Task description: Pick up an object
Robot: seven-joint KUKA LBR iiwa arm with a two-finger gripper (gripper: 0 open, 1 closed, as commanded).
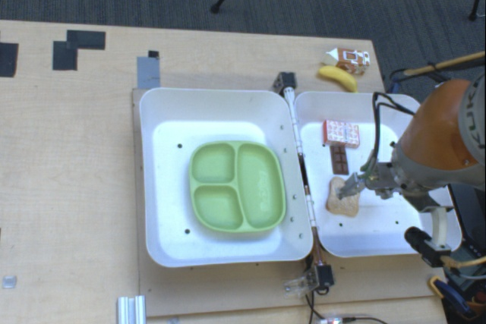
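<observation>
In the right bin lie a tan bread-like piece, a dark brown bar and a red-and-white patterned packet. My gripper hangs low over the right bin, its tips right at the tan piece's upper right edge. The fingers are small and partly merged with the piece, so their state is unclear. The orange band of the arm sits to the right, over the bin's right side.
The left bin holds a green three-compartment plate. Behind the right bin, on the bench, lie a yellow banana and a small orange-and-white box. Cables and clamps sit at the bins' front and back seams.
</observation>
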